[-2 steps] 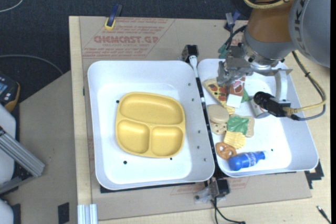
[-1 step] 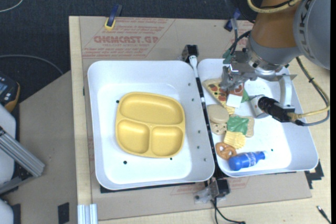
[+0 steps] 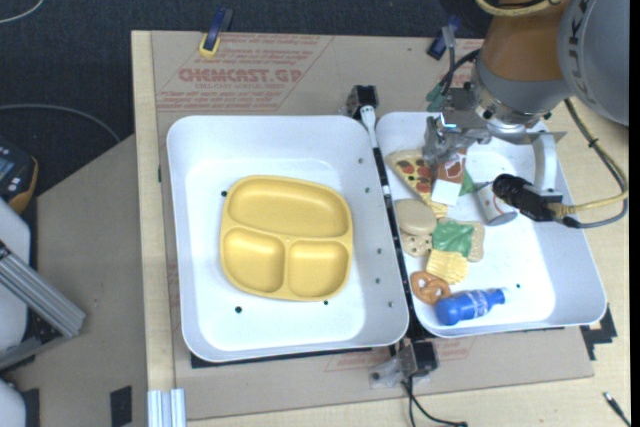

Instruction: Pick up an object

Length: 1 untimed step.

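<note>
Where arm reaches in from right, tool [image 3: 441,147] hangs low over right bin [image 3: 570,260], above pizza slice [image 3: 413,170]; finger state unreadable. Below: cookie [image 3: 415,218], green piece [image 3: 453,237], pretzel [image 3: 429,287], blue bottle [image 3: 467,305]. Left bin [image 3: 190,215] holds yellow tray [image 3: 285,237].

Two shallow white bins sit side by side on the bench [image 3: 250,65]. The left bin [image 3: 190,215] holds a yellow plastic three-compartment plate [image 3: 287,237] near its middle. The right bin [image 3: 570,285] holds a cluster along its left side: a toy pizza slice [image 3: 410,170] at the back, a tan round cookie [image 3: 415,218] before it, a green leafy piece [image 3: 455,237] to the cookie's right, a brown pretzel [image 3: 430,287] nearer, and a blue plastic bottle [image 3: 468,305] lying at the front. The claw [image 3: 443,147] hangs over the pizza slice.
</note>
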### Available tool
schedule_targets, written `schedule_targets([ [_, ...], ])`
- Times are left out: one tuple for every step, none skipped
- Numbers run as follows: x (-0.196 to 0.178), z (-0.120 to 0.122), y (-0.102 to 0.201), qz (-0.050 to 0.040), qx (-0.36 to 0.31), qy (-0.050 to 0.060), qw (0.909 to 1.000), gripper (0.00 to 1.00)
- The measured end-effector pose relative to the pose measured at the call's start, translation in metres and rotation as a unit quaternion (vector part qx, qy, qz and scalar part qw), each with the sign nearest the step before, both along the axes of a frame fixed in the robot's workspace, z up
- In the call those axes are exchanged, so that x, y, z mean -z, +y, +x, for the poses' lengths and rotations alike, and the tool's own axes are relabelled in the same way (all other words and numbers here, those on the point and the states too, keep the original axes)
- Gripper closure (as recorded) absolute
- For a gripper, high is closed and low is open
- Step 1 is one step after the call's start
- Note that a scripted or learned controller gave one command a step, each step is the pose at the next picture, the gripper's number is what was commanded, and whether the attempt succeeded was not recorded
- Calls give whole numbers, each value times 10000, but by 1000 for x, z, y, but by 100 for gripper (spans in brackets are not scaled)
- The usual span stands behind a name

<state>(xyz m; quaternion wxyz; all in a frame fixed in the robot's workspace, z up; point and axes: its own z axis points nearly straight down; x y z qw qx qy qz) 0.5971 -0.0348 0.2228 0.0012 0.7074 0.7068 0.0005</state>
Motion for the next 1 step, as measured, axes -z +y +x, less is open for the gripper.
schedule_targets([
  [-11,1,15,5,-17,-8,10000,100],
])
